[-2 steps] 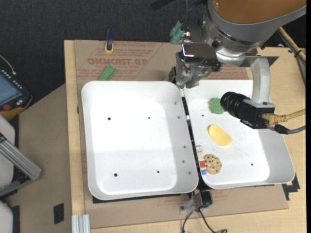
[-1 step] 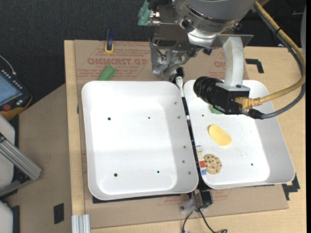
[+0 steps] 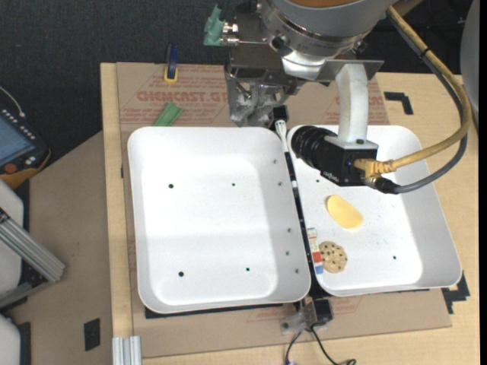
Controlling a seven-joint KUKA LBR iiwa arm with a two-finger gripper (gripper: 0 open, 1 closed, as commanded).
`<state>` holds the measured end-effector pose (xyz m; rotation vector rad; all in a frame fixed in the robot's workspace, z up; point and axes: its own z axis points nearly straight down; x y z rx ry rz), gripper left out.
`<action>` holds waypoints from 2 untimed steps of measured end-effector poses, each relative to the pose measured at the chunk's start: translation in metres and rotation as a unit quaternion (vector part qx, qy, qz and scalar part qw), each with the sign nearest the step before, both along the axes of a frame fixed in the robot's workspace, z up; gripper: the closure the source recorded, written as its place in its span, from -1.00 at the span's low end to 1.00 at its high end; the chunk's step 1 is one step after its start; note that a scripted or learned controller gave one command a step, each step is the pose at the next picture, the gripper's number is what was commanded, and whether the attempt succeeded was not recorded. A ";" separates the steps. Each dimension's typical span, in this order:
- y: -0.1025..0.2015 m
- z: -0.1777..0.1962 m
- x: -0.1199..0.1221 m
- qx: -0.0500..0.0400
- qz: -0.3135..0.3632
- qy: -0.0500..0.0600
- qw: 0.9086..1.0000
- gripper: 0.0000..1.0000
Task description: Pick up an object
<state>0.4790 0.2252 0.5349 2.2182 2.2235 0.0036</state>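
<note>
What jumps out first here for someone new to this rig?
The big grey arm with its orange band fills the top, hanging over the far edge where the two white bins meet, a black cylindrical unit on it above the right bin. In that bin lie a yellow oval piece and, nearer the camera, a cookie-like disc. A small green piece lies on the cardboard beyond the left bin.

A brown cardboard-covered table (image 3: 114, 204) sits on a dark floor (image 3: 61, 36), with an aluminium rail (image 3: 30, 249) at its left edge.
</note>
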 end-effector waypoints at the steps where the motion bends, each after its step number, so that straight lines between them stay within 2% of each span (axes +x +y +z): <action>1: 0.000 0.011 0.001 0.001 0.000 -0.002 1.000 1.00; 2: 0.001 0.021 0.001 0.002 0.001 -0.004 1.000 1.00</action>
